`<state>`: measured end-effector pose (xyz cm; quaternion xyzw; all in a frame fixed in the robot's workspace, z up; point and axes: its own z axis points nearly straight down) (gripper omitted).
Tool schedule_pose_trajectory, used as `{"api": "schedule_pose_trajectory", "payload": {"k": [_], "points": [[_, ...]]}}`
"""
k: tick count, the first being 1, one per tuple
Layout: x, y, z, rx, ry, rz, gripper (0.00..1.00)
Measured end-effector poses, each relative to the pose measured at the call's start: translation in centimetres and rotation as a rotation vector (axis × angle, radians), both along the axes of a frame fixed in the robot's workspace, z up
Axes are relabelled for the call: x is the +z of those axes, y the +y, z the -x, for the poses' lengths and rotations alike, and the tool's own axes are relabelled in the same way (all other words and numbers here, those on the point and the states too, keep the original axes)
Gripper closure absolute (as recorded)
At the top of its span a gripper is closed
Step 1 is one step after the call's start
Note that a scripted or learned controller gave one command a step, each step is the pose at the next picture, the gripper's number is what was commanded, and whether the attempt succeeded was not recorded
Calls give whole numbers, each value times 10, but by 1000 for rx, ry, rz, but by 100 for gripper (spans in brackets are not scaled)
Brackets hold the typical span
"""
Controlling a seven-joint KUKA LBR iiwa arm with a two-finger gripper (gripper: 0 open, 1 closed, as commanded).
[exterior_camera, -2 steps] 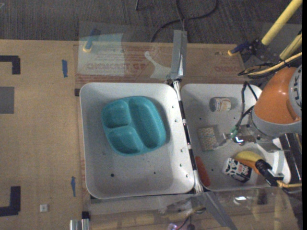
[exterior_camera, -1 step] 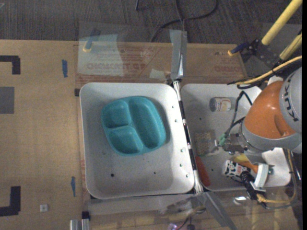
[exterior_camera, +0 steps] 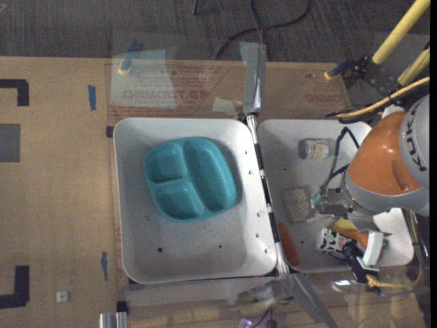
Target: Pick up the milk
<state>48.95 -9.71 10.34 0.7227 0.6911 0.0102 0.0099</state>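
Observation:
The milk (exterior_camera: 334, 240) is a small white carton with black patches and an orange end, lying on its side near the front of the right bin (exterior_camera: 273, 149). The gripper (exterior_camera: 332, 205) hangs just above and behind the carton, under the arm's orange band (exterior_camera: 381, 164). The arm's grey wrist hides much of the space over the carton.
A small can (exterior_camera: 313, 149) lies at the back of the right bin. A speckled tan block (exterior_camera: 297, 204) sits left of the gripper, and an orange-red carrot-like piece (exterior_camera: 288, 244) lies along the bin's left wall. The left bin (exterior_camera: 130, 203) holds a teal divided plate (exterior_camera: 190, 178).

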Motion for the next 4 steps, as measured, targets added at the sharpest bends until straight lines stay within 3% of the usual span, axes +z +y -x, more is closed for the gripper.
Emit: {"api": "schedule_pose_trajectory", "payload": {"k": [1,2,3,4], "points": [[79,24,10,-89,34,-1,100],[79,24,10,-89,34,-1,0],[-17,-18,8,-101,24,-4,0],[63,-38,10,54,32,0,0]]}}
